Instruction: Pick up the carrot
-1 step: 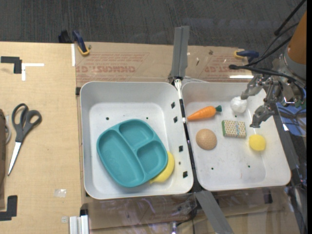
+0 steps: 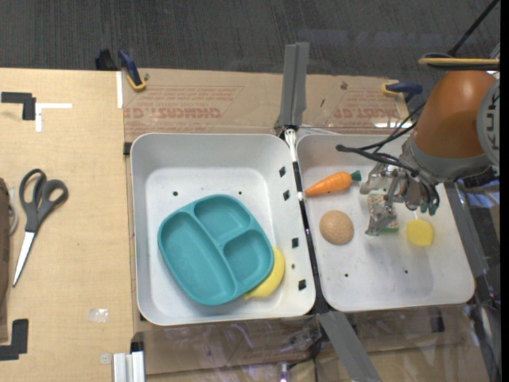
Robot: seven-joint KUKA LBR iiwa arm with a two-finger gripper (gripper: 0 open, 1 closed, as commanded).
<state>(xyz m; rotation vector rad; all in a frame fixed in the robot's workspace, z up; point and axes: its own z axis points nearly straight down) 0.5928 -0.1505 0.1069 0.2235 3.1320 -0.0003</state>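
Where bins [image 2: 143,237] sit, tan bench [image 2: 64,293] with scissors [image 2: 36,205], dark floor behind.

On my feed, the left white bin [image 2: 151,237] holds a teal divided plate [image 2: 216,249] overlapping a yellow round object [image 2: 270,278] at its right. In the right white bin [image 2: 445,281], the orange carrot [image 2: 329,184] lies behind a tan egg-shaped object [image 2: 336,228]; the gripper [image 2: 382,223] sits between that and a yellow ball [image 2: 419,232]. Grey-handled scissors [image 2: 33,213] rest on the tabletop [image 2: 71,293], far left.
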